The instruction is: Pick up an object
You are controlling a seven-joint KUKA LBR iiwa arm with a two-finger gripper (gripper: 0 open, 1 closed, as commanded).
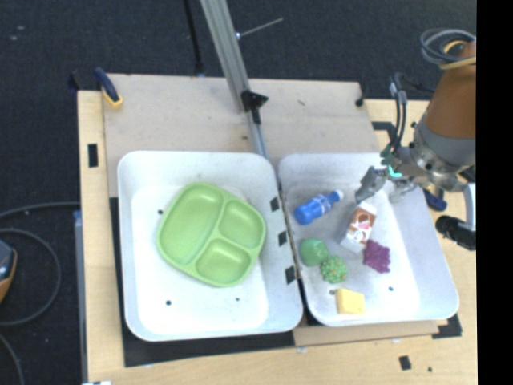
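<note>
The right bin (425, 279) holds several small objects: a blue bottle (317, 207) lying on its side, a small white carton with red print (361, 225), a purple lump (376, 256), a green ball (313, 252), a knobbly green piece (334, 269) and a yellow block (349, 301). My gripper (385, 186) hangs over the upper middle of this bin, just above and to the right of the carton. Its fingers (369, 185) stand open and spread, with nothing between them.
A green divided plate (212, 233) lies in the left bin (144, 311). A slanted metal pole (228, 54) ends in a bracket behind the bins' shared wall. A blue and yellow clamp (108, 87) sits at the bench's back left corner.
</note>
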